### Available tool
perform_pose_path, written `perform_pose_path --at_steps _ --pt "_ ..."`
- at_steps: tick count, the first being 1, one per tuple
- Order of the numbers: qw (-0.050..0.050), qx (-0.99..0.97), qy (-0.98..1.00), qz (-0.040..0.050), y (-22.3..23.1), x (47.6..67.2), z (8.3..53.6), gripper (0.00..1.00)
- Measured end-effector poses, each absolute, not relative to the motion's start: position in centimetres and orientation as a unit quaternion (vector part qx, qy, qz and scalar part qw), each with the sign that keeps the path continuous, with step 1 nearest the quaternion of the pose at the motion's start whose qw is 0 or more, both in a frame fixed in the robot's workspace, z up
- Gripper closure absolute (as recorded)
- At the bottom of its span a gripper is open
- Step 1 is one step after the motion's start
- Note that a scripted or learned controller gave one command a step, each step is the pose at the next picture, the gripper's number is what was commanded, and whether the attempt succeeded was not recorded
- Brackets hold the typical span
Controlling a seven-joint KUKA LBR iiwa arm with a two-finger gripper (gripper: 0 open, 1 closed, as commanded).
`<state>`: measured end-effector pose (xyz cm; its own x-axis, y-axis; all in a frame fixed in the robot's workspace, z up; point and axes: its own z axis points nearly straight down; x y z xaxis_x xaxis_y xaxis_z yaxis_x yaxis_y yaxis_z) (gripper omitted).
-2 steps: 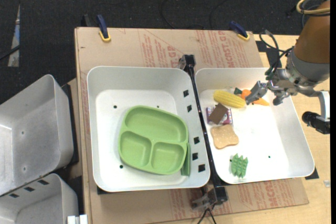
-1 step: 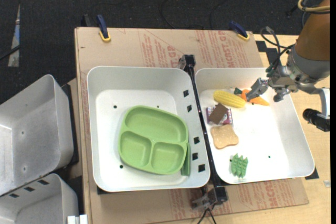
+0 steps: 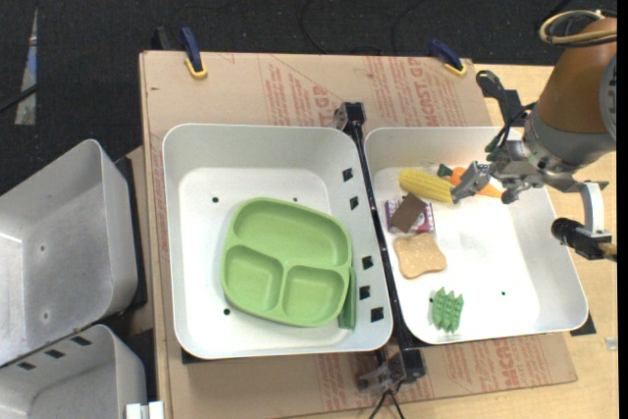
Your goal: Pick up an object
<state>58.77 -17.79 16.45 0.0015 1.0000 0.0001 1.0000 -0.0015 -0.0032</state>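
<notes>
Your pincer (image 3: 478, 178) hovers at the yellow corn cob's (image 3: 425, 184) three o'clock end; you cannot tell its state.

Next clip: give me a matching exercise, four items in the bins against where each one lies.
Items:
1. tray
2. corn
3. toast
4. green toy

Places:
A. right bin, near front edge
B. left bin
C. right bin, by the pincer
D. right bin, middle, near the divider

Pairs: 1-B, 2-C, 3-D, 4-A
</notes>
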Motion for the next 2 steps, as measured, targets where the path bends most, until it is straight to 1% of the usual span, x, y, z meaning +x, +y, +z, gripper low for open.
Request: perform_pose_path --at_steps 1,2 --pt "0.001 -0.708 -0.706 0.0011 -18.5 58.2 10.6 0.00" --pt "0.001 -0.707 -0.707 0.0006 -18.4 58.2 9.2 0.00"
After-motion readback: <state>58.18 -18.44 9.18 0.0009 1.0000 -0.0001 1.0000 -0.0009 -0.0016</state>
